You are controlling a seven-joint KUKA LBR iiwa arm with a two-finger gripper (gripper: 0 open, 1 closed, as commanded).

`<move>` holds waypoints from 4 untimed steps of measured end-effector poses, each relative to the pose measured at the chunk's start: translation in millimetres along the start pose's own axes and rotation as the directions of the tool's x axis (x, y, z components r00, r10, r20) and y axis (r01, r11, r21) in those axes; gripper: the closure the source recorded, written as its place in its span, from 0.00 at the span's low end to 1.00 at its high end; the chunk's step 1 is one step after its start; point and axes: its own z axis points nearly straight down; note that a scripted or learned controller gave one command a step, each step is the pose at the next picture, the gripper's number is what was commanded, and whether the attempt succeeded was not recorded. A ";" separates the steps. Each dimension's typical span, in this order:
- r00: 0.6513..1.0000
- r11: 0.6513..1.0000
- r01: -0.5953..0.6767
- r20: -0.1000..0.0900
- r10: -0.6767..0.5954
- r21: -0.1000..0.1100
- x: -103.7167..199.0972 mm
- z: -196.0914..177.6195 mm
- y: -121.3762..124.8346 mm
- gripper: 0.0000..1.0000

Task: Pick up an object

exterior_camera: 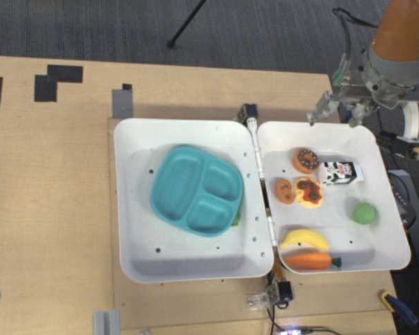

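Note:
The right bin (384, 187) holds several toy foods: a chocolate donut (307, 160), a black-and-white carton (339, 172), an orange cookie (285, 190), a small pizza-like piece (309, 192), a green ball (364, 213), a banana (304, 240) and a carrot (311, 261). My gripper (333, 117) hangs over the bin's far rim, above and behind the donut and carton. It is open, its two fingers spread apart with nothing between them.
The left bin (136, 187) holds a teal divided plate (197, 199) with something green peeking from under its right edge. A black clamp (249, 112) sits at the far end of the seam between the bins. Bare wooden bench lies to the left.

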 end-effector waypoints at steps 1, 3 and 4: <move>0.989 0.989 -0.148 -0.001 0.148 0.003 4.1 156.1 -56.7 0.00; 1.000 1.000 -0.003 0.000 0.003 -0.001 -43.9 184.2 4.6 0.00; 0.979 0.979 0.203 0.001 -0.203 -0.003 -35.8 183.7 19.4 0.00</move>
